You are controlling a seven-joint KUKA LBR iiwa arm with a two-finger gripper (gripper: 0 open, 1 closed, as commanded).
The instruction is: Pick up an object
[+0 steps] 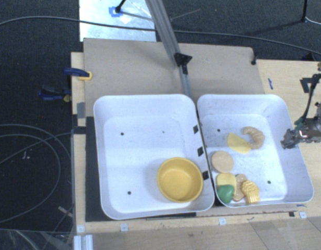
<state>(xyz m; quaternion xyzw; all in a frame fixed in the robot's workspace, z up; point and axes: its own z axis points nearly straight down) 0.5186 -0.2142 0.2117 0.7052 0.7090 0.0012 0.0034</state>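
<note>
The gripper (pixel 294 138) sits at the right bin's (pixel 274 105) outer rim, clear of the contents; its state cannot be determined. Candidate objects cluster toward that bin's inner side: a croissant (pixel 254 136), a yellow wedge (pixel 238 144), a tan disc (pixel 222 161). The left bin (pixel 144 108) holds a yellow bowl (pixel 180 179).

1. We see even, fairly bright light across the bench (pixel 150 66), with no hard shadows.
2. The two white bins, left (pixel 144 113) and right (pixel 269 108), look slightly washed out, with a bluish cast.
3. A pale glare patch (pixel 105 14) lies on the floor at the far left.
4. The yellow bowl (pixel 180 179) casts only a faint shadow.
5. The whole view is soft and grainy; small items blur at their edges.
</note>
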